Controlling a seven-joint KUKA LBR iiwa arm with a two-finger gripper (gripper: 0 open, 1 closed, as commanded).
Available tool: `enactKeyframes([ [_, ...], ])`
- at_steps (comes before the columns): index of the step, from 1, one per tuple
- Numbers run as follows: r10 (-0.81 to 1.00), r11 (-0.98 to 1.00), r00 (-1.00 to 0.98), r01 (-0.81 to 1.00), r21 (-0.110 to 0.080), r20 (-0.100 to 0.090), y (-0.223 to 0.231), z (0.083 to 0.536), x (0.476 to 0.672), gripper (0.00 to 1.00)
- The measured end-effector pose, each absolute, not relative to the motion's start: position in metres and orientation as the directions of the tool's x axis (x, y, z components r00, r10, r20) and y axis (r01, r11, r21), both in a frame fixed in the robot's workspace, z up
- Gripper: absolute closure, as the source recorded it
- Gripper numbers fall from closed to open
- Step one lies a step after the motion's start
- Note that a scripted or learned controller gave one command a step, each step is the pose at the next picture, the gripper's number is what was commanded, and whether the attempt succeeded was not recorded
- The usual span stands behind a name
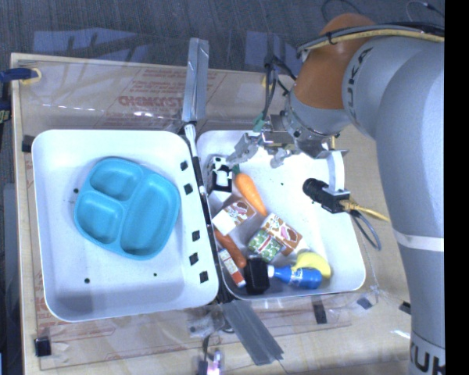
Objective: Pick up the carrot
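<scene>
I see the gripper (254, 151) hovering with fingers apart above the right bin's (345, 233) far edge; the carrot (250, 194) lies just below it, ungrasped.

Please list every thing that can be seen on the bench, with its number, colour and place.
bins: 2, white, side by side on the bench
divided plate: 1, blue, in the left bin
carrot: 1, orange, right bin, upper left part
small cartons: 2, printed brown, green and white, middle of the right bin
bottle: 1, blue with a black cap, near edge of the right bin
yellow object: 1, beside the bottle
clamp: 1, blue, bench's far left corner
gripper: 1, grey metal, above the right bin's far edge
arm: 1, grey with an orange band, from the right
</scene>
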State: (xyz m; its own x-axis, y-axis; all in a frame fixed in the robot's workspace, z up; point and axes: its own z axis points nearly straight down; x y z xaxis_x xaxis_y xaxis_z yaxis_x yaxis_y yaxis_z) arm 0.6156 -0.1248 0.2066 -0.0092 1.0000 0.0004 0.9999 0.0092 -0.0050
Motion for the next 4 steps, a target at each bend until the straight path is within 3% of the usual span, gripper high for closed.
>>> enactKeyframes([
  [1, 1.000, -0.019, 0.019, 1.000, 0.018, -0.001, -0.134, 0.112, 0.622, 0.00],
  [2, 1.000, -0.015, 0.015, 1.000, 0.026, 0.004, -0.155, 0.108, 0.616, 0.00],
  [3, 0.999, 0.043, -0.043, 0.999, -0.001, 0.000, -0.169, 0.124, 0.625, 0.00],
  [4, 0.999, -0.042, 0.042, 0.999, -0.002, 0.000, -0.133, 0.170, 0.626, 0.00],
])
